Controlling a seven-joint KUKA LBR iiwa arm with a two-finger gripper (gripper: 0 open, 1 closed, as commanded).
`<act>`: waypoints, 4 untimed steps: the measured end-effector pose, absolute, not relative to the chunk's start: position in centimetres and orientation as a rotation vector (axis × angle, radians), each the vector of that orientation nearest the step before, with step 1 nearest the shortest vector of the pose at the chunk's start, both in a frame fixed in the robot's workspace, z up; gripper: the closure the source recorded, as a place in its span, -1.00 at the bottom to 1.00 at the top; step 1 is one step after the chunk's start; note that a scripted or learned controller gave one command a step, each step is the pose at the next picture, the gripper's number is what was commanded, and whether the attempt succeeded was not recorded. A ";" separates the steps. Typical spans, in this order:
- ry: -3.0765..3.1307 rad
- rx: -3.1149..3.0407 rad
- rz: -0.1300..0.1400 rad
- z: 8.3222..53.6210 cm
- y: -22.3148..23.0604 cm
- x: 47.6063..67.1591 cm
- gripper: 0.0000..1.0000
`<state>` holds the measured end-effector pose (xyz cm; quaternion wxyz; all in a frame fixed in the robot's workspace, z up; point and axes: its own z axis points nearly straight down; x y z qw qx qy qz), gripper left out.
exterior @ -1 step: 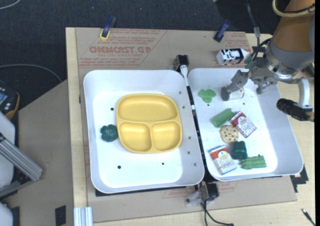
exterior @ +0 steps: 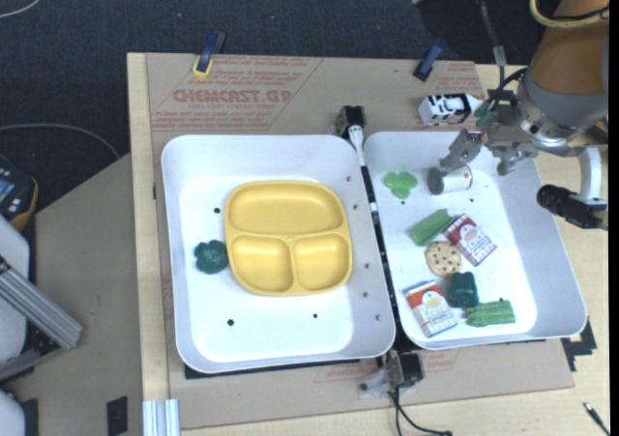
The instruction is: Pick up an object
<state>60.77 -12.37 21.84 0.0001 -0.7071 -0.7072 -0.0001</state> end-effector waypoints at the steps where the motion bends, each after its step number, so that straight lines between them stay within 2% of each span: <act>1: -2.219 -2.219 0.004 17.6 -12.2 60.4 -1.00; 2: -2.219 -2.219 0.003 11.5 -12.3 60.9 -1.00; 3: -2.218 -2.218 0.004 8.3 -12.2 60.8 -1.00; 4: -2.220 -2.222 0.000 9.6 -12.3 60.9 1.00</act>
